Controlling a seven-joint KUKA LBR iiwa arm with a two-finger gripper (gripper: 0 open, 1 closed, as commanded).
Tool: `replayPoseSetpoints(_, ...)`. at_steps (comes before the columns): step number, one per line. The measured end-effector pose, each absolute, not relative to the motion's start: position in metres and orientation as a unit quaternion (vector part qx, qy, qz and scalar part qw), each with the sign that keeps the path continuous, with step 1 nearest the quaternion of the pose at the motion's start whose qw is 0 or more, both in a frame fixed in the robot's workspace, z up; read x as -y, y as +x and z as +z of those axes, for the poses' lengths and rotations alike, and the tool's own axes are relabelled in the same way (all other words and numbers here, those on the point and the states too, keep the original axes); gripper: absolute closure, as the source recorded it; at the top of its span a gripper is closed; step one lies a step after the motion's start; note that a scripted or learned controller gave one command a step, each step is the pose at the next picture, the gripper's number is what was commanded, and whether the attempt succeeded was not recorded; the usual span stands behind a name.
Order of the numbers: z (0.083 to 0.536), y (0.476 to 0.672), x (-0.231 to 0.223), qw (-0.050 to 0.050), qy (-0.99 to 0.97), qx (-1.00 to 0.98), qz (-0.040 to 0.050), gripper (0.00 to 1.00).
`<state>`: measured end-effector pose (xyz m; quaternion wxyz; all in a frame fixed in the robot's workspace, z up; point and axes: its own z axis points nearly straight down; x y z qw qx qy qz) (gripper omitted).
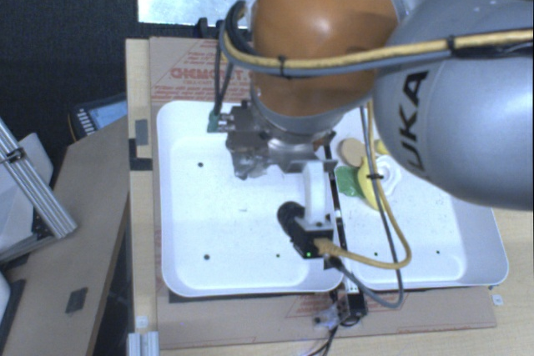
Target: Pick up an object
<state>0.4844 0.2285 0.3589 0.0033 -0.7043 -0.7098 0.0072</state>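
The task is at an early stage as far as this view lets me judge: nothing has visibly been lifted, and the picking is all left to do. The gripper (250, 147) hangs low over the left bin (188, 267), close to its back half, under the big orange band (321, 29) of the arm, which covers most of it from above. Whether it is open or closed I cannot tell, since its lower end is hidden beneath the metal wrist parts, and I see no object caught in it. The candidates for a pick lie off to the gripper's side, across the divide in the right bin (471, 267): a tan round piece (352, 152) and, touching or just beside it on the nearer side, a yellow-green object (364, 181), both partly hidden by the arm and by a yellow cable (380, 261) that loops down in front of them. Directly around the gripper the white floor of the left bin shows just a few small dark specks, so a closure here would likely catch nothing. What remains, in my judgement, is a move over to those objects, a descent, a firm closure and a lift. Both bins sit on a cardboard sheet (188, 71) on the table.
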Motion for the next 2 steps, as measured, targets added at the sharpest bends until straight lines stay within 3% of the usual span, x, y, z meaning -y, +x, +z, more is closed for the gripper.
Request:
replayPoseSetpoints(1,0.528,0.529,-0.177,-0.005,-0.708,0.706,-0.0090,1.00)
replayPoseSetpoints(2,0.376,0.484,-0.174,0.004,-0.707,0.707,0.0071,1.00)
